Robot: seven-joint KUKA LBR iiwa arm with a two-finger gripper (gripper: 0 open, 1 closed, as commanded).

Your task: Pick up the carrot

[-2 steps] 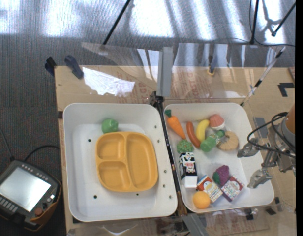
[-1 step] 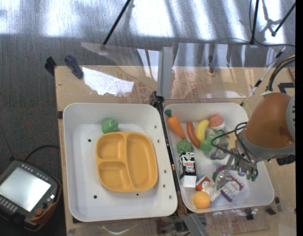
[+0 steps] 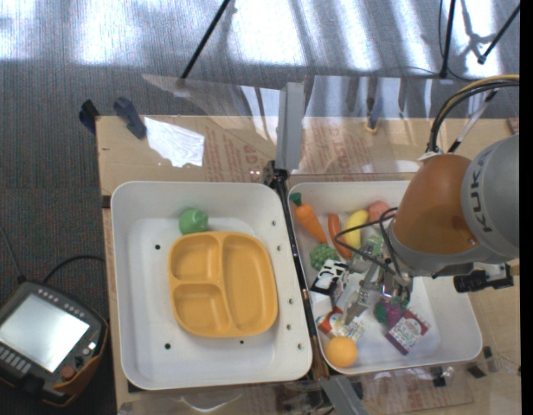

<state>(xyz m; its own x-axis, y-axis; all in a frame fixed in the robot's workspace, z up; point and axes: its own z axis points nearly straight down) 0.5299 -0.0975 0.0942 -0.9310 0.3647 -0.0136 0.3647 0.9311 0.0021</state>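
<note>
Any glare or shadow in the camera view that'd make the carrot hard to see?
Camera view: the carrot is evenly lit and sharp in the right bin; glare streaks lie on the clear panel behind the bins; the gripper looks slightly blurred over the clutter.

Light: bright daylight, striped patches on the far floor (image 3: 249, 33).
Glare: my bench's (image 3: 240, 150) far clear sheet shines.
Shadows: soft under my arm (image 3: 461, 206).
Focus: slightly soft, small toys blurred.
</note>
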